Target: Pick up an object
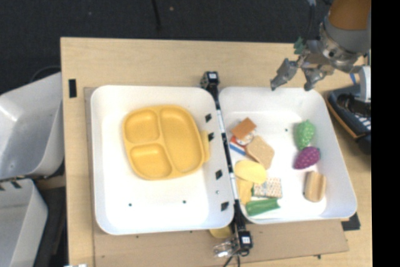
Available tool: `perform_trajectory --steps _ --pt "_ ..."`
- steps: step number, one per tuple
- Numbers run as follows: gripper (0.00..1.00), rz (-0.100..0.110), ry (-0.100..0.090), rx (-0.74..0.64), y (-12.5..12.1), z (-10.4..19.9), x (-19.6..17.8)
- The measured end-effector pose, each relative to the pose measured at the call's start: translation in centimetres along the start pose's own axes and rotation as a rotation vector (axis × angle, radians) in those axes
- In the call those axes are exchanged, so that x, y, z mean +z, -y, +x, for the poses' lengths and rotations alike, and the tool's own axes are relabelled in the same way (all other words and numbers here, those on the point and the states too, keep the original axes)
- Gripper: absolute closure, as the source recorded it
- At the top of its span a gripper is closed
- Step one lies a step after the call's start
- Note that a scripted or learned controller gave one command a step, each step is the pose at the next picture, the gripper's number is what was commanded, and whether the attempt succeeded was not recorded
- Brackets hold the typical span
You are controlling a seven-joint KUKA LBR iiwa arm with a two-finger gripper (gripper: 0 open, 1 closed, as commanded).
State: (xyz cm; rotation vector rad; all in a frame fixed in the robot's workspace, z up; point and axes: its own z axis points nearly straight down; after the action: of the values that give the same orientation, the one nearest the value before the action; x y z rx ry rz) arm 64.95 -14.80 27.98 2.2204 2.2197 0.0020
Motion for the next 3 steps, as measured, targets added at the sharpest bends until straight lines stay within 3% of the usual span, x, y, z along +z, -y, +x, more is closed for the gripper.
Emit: perform_trajectory --steps 1,2,3 --pt "0.00 0.003 -0.002 -0.009 -2.7 8.0 3.0" --pt "0.00 0.001 0.002 0.002 -1.3 8.9 2.0" --pt "0.00 0.008 -0.003 -0.009 0.4 17.9 8.2"
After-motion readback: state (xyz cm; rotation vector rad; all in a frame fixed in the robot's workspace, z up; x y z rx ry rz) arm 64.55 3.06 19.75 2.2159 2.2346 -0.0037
